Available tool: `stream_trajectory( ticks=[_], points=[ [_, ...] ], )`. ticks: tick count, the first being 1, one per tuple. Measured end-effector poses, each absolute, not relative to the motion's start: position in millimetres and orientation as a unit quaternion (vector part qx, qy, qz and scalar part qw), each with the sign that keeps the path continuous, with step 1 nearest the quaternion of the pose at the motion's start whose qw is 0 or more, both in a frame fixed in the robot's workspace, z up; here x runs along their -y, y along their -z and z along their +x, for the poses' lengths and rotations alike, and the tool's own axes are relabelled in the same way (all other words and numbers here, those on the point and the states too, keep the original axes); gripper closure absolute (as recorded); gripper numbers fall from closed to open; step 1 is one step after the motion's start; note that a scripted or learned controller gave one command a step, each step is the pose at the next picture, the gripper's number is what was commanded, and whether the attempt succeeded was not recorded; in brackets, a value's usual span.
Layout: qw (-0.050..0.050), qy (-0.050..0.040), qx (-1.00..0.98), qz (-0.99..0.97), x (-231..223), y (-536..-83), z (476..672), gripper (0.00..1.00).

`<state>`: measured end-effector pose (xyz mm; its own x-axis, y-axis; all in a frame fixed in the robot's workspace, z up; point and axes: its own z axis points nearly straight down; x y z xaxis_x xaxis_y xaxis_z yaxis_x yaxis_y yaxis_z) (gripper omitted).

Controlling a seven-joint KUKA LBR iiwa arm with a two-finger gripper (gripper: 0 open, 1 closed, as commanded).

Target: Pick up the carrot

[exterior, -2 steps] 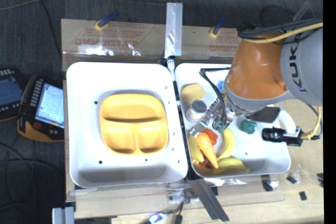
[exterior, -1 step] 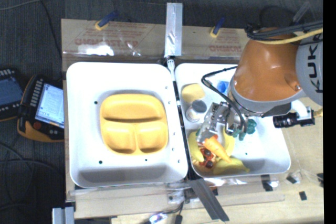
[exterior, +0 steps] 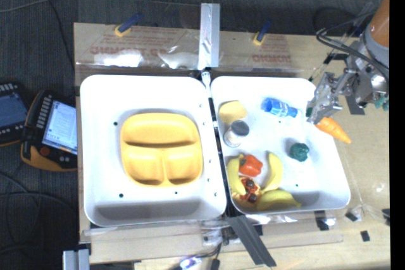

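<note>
Here, the tool hangs over the right bin's rim at about 3 o'clock, and the carrot seems clamped at its fingertips, angling toward 4 o'clock. A blue bottle lies near, toward 9 o'clock of the tool.

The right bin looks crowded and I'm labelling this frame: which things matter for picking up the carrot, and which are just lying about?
For the job:
carrot, at the right bin's far right rim
gripper, directly above it

Lying about:
blue bottle
green piece
bananas
red pepper
yellow tray in the left bin
</note>
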<state>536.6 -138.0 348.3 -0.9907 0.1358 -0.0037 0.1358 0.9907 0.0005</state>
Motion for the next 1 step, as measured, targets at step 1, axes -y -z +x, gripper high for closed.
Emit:
stream_trajectory(
  ticks=[1],
  points=[
    [0.002,-0.001,-0.997,0.077,186.2,-434.0,601.4,1.0]
  ],
)
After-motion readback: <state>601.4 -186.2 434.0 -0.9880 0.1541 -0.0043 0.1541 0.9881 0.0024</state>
